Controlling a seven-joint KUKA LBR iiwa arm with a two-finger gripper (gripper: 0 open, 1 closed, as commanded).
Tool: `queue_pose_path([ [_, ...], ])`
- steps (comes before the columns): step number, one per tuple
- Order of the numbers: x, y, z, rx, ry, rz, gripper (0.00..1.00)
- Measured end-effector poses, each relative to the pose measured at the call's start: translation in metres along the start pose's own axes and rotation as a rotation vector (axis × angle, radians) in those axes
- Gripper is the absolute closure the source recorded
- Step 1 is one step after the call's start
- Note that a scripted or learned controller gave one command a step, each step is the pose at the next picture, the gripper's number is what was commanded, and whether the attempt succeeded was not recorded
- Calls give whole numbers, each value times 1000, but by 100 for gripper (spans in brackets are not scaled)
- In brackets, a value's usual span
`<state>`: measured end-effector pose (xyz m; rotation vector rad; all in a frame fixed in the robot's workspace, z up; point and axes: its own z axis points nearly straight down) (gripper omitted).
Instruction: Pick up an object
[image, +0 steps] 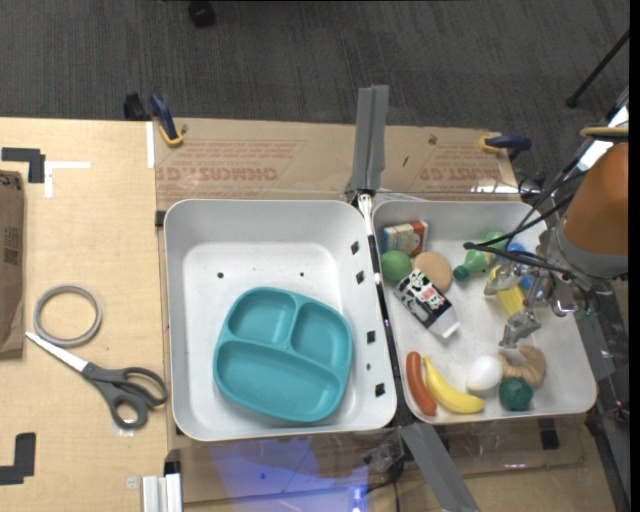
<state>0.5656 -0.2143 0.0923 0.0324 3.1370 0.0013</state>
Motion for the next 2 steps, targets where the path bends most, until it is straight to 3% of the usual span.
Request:
queue_pose_path([
  [1, -12, -7, -1, 1, -2, 94, 0],
  [2, -38, 55, -1, 0, -2, -91, 0],
])
